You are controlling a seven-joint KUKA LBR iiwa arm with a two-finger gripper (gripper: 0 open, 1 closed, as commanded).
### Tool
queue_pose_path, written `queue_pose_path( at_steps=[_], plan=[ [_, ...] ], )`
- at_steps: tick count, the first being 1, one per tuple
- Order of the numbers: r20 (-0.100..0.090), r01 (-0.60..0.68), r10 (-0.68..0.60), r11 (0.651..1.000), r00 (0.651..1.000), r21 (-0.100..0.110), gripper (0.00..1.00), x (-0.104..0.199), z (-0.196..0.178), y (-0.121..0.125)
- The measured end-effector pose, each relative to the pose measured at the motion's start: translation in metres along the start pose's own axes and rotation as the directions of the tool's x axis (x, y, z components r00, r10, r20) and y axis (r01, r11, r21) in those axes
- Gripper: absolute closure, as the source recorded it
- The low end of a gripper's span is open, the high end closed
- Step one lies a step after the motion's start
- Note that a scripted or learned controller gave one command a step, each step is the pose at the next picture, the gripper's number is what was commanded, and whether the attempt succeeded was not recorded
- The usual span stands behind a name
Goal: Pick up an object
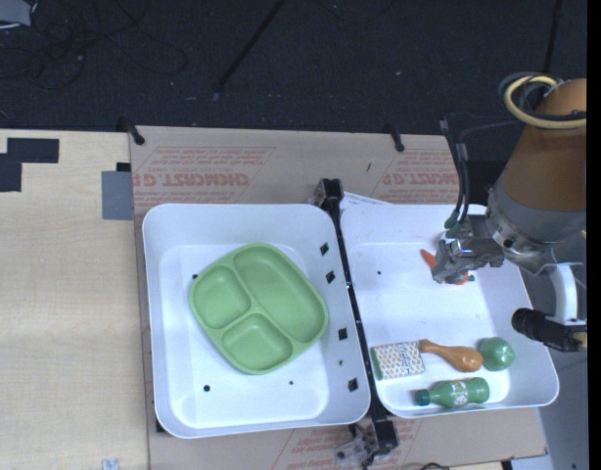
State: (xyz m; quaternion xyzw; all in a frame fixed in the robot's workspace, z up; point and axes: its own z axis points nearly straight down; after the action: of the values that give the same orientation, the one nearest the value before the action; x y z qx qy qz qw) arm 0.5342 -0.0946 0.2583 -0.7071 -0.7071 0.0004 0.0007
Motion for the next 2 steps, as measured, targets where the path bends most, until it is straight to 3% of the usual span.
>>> queue_pose_path(
  at_steps=[2],
  plan=[
    [0.000, 0.002, -0.002, 1.000, 1.000, 0.001, 1.00, 0.108, 0.005, 0.019]
  ],
)
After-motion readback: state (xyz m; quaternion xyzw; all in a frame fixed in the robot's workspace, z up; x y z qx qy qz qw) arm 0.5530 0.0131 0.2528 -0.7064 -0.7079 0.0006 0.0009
